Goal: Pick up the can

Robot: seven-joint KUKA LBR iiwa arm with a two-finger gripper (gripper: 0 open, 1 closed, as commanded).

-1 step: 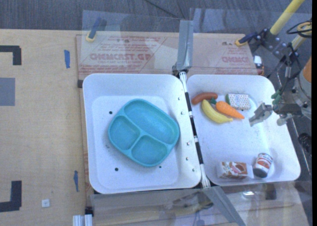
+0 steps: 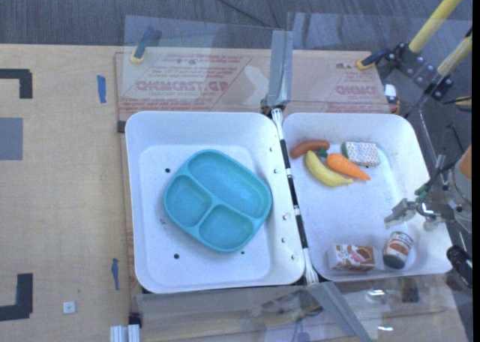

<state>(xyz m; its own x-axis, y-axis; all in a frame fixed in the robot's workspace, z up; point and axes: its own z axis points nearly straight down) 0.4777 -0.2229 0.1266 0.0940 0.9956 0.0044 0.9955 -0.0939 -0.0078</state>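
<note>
Overhead view of the bench with two shallow white plastic bins. The small cylindrical can (image 2: 398, 249), dark-topped with a red and white label, stands in the near right corner of the right-hand white bin (image 2: 373, 202), just beside a small red and white carton (image 2: 352, 256) that lies to its left. The grey two-finger gripper (image 2: 406, 211) hangs above the bin floor a little beyond the can and apart from it, carrying nothing; whether its jaws are parted or closed cannot be told at this scale.

Further back in the same bin lie a yellow toy banana (image 2: 327, 170), an orange toy carrot (image 2: 349, 166), a reddish toy sausage (image 2: 310, 147) and a small patterned box (image 2: 362, 153). The left-hand white bin (image 2: 150, 205) holds a turquoise three-compartment plastic plate (image 2: 217, 199).

Handling, as judged: the can is probably rigid and light, with a smooth, somewhat slippery curved wall. A grip across the middle of its body seems best, fingers placed on opposite sides. The neighbouring carton and the bin wall leave little room for them.
</note>
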